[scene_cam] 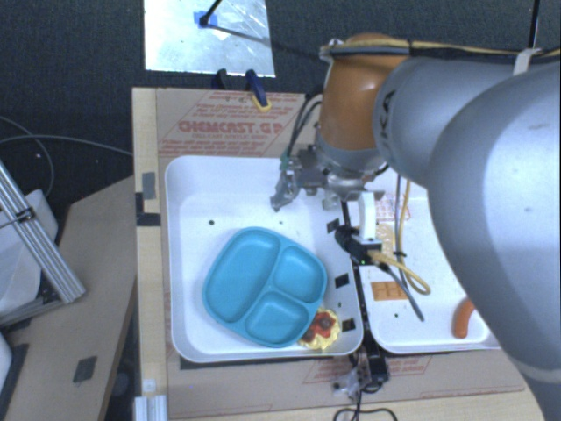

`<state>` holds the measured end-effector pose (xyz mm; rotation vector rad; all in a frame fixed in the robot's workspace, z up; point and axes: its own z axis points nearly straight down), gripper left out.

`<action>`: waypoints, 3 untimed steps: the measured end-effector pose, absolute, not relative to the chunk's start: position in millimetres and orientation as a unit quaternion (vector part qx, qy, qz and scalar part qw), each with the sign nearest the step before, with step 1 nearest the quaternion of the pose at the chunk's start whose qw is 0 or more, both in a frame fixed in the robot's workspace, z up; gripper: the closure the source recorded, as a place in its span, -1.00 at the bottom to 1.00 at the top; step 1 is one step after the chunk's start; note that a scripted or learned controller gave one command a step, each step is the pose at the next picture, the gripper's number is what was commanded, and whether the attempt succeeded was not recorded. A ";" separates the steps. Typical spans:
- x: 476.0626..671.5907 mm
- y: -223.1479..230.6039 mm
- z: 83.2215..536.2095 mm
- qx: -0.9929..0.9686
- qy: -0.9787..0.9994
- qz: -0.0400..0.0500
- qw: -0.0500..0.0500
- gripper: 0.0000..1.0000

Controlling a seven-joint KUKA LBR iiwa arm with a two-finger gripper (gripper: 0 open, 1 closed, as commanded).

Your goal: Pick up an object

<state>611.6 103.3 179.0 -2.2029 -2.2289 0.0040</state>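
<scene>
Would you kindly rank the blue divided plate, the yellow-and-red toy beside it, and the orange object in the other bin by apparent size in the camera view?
1. blue divided plate, clearly largest.
2-3. yellow-and-red toy and orange object: look alike; the arm partly covers the orange one, so unranked.

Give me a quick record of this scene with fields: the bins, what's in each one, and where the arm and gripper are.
bins: two shallow white bins, left bin and right bin, side by side
left bin contents: blue divided plate; small yellow and red object at the plate's lower right edge
right bin contents: orange object near the arm; small orange square
arm: reaches in from the right, orange band above the wrist
gripper: over the left bin's upper part, above the plate
gripper fingers: cannot tell
</scene>
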 end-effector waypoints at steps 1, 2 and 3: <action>585.5 171.1 160.4 -0.703 -0.711 0.000 0.002 -1.00; 549.0 206.2 94.9 -0.707 -0.708 -0.004 -0.001 -1.00; 624.4 152.5 103.6 -0.705 -0.710 -0.004 0.003 -1.00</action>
